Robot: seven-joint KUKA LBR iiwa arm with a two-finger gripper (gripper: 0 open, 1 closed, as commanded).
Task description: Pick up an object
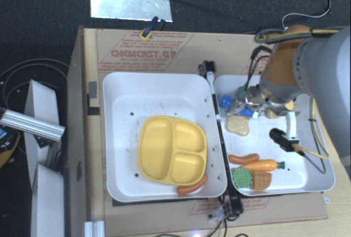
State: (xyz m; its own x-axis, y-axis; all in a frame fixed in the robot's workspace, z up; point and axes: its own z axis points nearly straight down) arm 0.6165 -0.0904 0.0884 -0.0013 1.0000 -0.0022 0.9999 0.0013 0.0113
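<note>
A: Where was the arm (307,60) at that moment?

B: Low over the right bin (315,175), in its upper left part. The pincer (255,103) sat just above a pale, flat, cookie-like piece (238,125), with a small blue thing (225,102) just beside it on the left.

A: Had it got hold of anything?

B: I couldn't tell — the wrist hid the working end, and nothing showed plainly between its tips. How wide it stood was not visible either.

A: So which step was that?

B: I judged it the reach-and-close step, with nothing yet lifted. The pale piece lay on the bin floor, right under the tool.

A: What else lay in reach?

B: A carrot (262,165) and a sausage (243,158) near the front, touching or nearly so, with a green piece (241,177) and a waffle (261,180) below them. The left bin (120,120) held a yellow tray (171,149) and a second sausage (192,186) at its edge.

A: And the next move?

B: It called for a firm close on one item, then a straight lift — the pale piece looked thin, so it could slip.
</note>
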